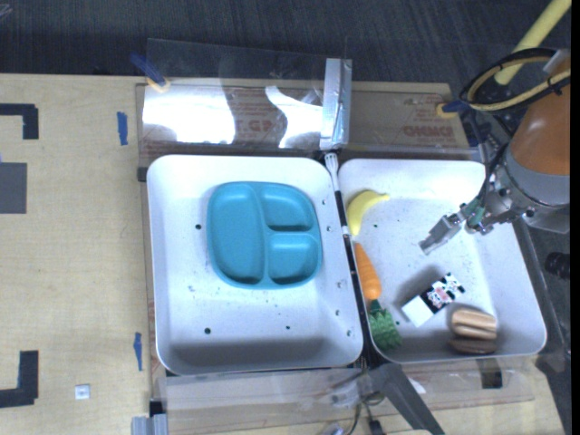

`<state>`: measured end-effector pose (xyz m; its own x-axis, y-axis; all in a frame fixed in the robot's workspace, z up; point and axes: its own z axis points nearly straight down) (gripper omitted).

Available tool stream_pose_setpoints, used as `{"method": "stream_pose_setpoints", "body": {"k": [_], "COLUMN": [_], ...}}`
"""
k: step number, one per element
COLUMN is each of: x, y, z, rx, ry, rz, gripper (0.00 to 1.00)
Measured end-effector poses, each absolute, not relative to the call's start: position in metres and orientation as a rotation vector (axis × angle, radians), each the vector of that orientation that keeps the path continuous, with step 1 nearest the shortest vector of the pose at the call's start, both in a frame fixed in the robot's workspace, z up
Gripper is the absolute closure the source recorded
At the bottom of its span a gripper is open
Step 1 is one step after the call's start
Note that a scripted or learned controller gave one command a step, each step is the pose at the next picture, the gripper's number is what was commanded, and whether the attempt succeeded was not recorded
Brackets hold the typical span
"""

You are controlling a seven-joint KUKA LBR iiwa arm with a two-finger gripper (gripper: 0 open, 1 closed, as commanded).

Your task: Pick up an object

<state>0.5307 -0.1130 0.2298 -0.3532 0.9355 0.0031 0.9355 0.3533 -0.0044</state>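
Down in the right bin [530,284], four things lie loose. A yellow banana [364,207] sits in the far-left corner, touching the left wall. A toy carrot [370,279] with a green top [385,329] runs along that same left wall toward the near edge. A small black-and-white box [433,299] lies near the bin's middle, toward the near side; it carries print, but the marks are too small to read. Just beside it, in the near-right corner, rests a tan bread roll [473,327].

The tool [439,234] hangs over the bin's middle, apart from all four things, nothing between its fingers; whether they are spread or pressed together I cannot tell.

The left bin [172,261] holds a blue divided tray [263,234] at its centre. Beyond both bins, at the worktop's far edge, a brown cardboard strip [408,120] bears faint lettering that cannot be made out.
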Motion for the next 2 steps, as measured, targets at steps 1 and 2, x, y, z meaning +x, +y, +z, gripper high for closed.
{"method": "stream_pose_setpoints", "body": {"k": [1,2], "x": [0.529,0.588], "y": [-0.118,-0.097], "z": [0.094,0.137], "rx": [-1.915,-2.046], "ry": [-2.486,-2.383], "rz": [0.003,-0.001], "gripper": [0.0,0.0]}}
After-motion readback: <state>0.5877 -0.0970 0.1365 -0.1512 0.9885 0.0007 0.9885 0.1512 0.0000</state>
